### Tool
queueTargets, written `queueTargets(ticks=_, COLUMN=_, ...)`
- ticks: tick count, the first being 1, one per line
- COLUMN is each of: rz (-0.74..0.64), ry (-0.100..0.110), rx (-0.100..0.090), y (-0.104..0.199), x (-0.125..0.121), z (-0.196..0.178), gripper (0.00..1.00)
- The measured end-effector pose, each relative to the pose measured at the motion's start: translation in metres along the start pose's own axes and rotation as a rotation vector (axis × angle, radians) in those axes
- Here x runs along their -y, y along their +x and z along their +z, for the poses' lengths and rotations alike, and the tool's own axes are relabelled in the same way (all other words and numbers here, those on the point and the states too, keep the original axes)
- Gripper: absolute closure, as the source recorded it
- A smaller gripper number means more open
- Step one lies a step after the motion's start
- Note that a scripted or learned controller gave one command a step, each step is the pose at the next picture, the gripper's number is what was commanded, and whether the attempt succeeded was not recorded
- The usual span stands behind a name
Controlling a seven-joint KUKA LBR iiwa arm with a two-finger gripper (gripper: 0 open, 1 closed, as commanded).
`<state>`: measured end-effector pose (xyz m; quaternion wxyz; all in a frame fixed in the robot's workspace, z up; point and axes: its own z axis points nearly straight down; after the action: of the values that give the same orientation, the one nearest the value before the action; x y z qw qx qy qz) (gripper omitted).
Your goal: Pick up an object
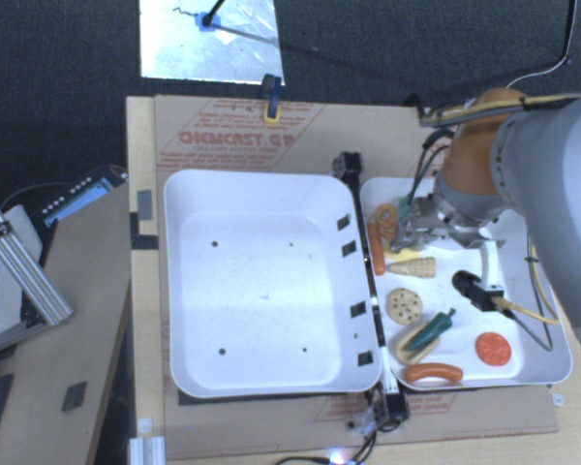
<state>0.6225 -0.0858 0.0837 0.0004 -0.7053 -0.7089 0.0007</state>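
desk: pale wood, a printed cardboard sheet lies on it under both bins
clamp: blue and yellow, at far edge of the cardboard, above the left bin
left bin: white, shallow, bare floor with a few small dark dots
right bin: white, touches the left bin along a shared edge with black clips; holds all the loose things
orange stick: thin, lies along the right bin's left wall
pretzel: orange, far left corner of the right bin, just above the stick
cookie: round, tan with dark dots, flat, near the left wall, mid bin
cone: pale yellow, on its side, tip pointing left, between pretzel and cookie
pincer: down inside the right bin, just above the cone and beside the pretzel; released or clenched, cannot tell; nothing seen held
green pepper: tilted, lies on a yellow piece, right of the cookie
sausage: red-orange, along the near wall
red disc: flat, near right corner, apart from the others
arm: grey, orange band, reaches in from the right over the right bin
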Motion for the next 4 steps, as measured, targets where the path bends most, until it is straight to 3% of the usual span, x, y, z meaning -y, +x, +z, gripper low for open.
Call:
queueTargets(ticks=1, rz=0.006, ry=0.003, rx=-0.001, y=-0.003, x=0.065, z=0.000, gripper=1.00)
queueTargets(ticks=2, rz=-0.007, ry=-0.021, rx=-0.001, y=0.047, x=-0.027, z=-0.109, gripper=1.00)
queueTargets(ticks=3, rz=-0.004, ry=-0.012, rx=-0.002, y=0.092, x=-0.049, z=-0.166, gripper=1.00)
queueTargets(ticks=4, rz=0.005, ry=0.010, rx=-0.002, y=0.099, x=0.043, z=-0.110, gripper=1.00)
